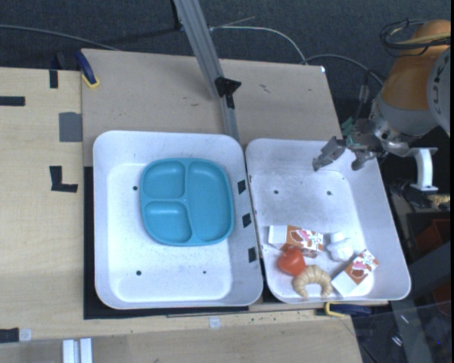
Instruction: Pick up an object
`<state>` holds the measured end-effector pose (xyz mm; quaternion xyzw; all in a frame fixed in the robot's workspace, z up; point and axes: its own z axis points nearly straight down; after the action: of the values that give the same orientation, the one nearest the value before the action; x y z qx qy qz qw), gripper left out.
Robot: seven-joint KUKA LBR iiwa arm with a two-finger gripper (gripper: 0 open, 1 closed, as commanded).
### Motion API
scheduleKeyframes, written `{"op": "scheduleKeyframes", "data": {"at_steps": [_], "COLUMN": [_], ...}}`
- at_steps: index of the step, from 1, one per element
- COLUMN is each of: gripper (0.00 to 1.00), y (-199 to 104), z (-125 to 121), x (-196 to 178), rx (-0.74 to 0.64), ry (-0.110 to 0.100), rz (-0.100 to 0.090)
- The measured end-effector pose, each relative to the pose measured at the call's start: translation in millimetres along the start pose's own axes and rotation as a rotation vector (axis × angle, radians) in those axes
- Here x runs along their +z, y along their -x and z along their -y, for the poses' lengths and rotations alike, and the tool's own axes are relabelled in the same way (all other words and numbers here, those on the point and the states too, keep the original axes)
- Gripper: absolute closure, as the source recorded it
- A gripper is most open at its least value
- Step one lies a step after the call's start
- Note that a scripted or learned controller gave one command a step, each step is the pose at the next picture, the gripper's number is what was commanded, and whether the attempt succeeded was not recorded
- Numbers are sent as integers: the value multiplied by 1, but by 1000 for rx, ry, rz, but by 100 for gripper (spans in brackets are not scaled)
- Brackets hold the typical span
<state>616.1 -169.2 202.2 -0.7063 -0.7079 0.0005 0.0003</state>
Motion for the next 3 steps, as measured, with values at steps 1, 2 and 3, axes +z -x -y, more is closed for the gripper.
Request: {"op": "scheduleKeyframes", "data": {"at_steps": [1,2,3], "gripper": [0,0,0], "y": [0,1,-5], "z": [0,3,6], "x": [0,44,108], "rx": [0,1,0], "ry": [0,-4,-7], "rz": [0,0,-1]}}
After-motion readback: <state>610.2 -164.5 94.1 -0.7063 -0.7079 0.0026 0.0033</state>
